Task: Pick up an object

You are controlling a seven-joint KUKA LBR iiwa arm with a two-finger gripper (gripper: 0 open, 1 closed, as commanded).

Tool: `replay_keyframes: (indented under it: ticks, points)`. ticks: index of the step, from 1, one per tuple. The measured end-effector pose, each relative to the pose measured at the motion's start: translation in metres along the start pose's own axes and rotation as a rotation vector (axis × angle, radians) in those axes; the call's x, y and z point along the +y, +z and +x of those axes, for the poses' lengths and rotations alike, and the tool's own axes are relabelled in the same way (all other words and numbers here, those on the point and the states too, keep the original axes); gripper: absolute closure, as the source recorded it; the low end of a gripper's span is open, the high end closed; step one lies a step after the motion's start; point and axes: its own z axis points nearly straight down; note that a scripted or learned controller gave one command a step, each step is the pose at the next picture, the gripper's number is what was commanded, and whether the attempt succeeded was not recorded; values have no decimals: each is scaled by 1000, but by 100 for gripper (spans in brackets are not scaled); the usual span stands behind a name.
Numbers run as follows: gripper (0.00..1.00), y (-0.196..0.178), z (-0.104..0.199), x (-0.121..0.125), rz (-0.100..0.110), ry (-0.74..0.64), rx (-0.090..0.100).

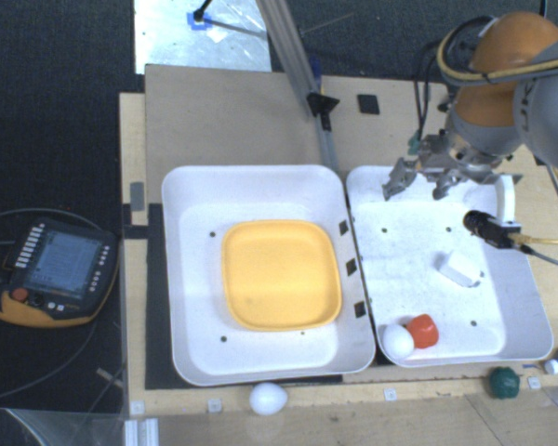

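Observation:
My gripper [418, 187] hangs over the far edge of the right bin [530, 316], its two dark fingers spread apart with nothing between them. In that bin lie a small white block [459, 271] near the middle, an orange-red piece [423, 332] at the near left corner, and a white ball [397, 341] touching it. All three sit well in front of the gripper. The left bin [192, 277] holds a yellow square plate [282, 273].
A white egg-shaped object [268, 399] and a dark green ball [503, 382] lie on the bench in front of the bins. A black cable connector [484, 225] reaches over the right bin's right side. A teach pendant [51, 271] lies far left.

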Motion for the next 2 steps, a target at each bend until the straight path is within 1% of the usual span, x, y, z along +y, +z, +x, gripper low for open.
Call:
replay_keyframes:
  ticks: [2]
  points:
    - [0,88,-3,10,0,0,0]
